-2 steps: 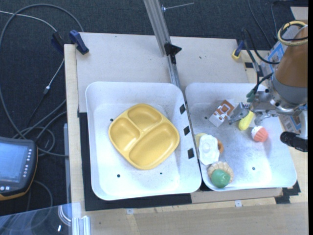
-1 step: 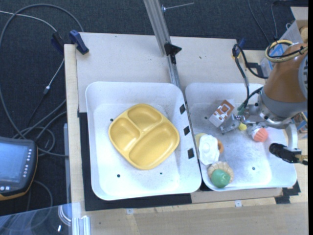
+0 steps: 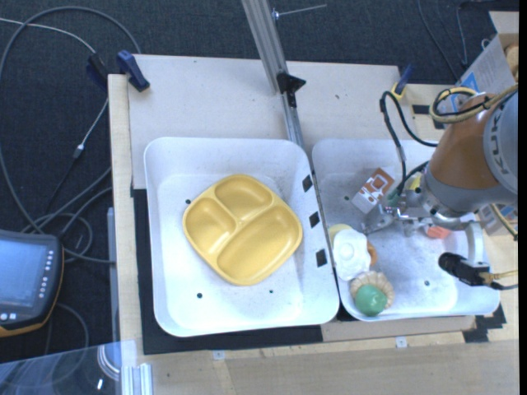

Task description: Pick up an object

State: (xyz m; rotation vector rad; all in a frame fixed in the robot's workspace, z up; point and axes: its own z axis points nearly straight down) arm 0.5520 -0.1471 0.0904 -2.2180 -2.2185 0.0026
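Observation:
My gripper reaches in from the right and hangs low over the middle of the right bin. A small orange and white box lies just beyond it, close to its tip. A white fried-egg toy sits just in front of the gripper and slightly to its left. Nearer the bin's front edge lies a green ball on a tan piece. A small red piece shows beside the wrist. Nothing can be seen held.
The left bin holds a yellow divided plate. A metal rail slants down from the back to the gap between the bins. Cables loop over the right bin's back edge. A black part juts out under the arm.

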